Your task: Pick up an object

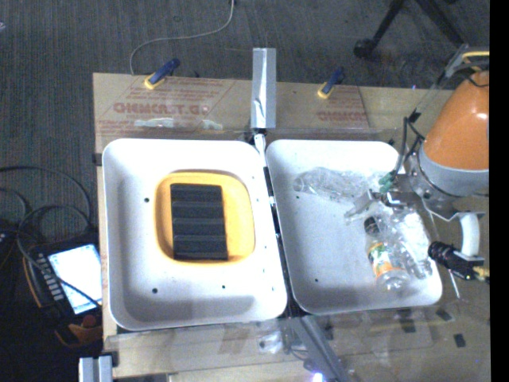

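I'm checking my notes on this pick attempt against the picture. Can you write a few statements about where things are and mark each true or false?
1. The yellow tray with a black ridged block lies in the left bin. True.
2. The clear plastic bottle lies in the left bin. False: it lies in the right bin, near its right side.
3. The arm is over the right bin's right side. True.
4. The crumpled clear plastic sits on the yellow tray. False: it lies in the right bin.
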{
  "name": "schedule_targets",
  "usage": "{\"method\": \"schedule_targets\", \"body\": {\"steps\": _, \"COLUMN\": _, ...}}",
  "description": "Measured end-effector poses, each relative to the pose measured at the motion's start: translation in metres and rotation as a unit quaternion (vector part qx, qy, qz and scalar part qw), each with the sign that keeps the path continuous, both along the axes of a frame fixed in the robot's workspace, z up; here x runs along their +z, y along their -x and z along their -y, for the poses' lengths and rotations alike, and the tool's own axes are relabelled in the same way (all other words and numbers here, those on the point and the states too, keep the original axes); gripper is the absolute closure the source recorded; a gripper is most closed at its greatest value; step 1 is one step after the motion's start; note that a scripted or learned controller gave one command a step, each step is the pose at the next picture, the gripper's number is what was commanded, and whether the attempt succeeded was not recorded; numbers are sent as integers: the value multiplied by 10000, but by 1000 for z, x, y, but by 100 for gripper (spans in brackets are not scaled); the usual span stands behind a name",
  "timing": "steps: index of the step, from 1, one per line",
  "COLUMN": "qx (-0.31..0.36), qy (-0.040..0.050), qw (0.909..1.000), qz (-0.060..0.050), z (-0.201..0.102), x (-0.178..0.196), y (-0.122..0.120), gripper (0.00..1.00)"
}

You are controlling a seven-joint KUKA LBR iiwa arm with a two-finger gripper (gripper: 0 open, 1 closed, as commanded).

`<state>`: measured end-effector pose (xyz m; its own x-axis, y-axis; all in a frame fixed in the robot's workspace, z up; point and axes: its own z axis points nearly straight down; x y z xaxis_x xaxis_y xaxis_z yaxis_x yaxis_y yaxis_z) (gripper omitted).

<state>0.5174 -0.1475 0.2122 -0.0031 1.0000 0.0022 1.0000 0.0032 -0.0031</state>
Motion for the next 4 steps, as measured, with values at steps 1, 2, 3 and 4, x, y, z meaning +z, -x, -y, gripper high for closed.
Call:
{"method": "schedule_targets", "body": {"steps": 1, "qx": -77, "qy": 8, "qw": 10000, "qz": -4, "z": 47, "x": -67, "y": 9, "gripper": 0}}
{"method": "schedule_targets", "body": {"steps": 2, "qx": 944, "qy": 83, "qw": 9952, "qz": 223, "z": 65, "x": -109, "y": 12, "gripper": 0}}
{"method": "schedule_targets", "body": {"steps": 3, "qx": 316, "qy": 87, "qw": 9991, "qz": 257, "z": 62, "x": -109, "y": 18, "gripper": 0}}
{"method": "schedule_targets", "body": {"steps": 4, "qx": 328, "qy": 74, "qw": 9991, "qz": 264, "z": 60, "x": -100, "y": 16, "gripper": 100}}
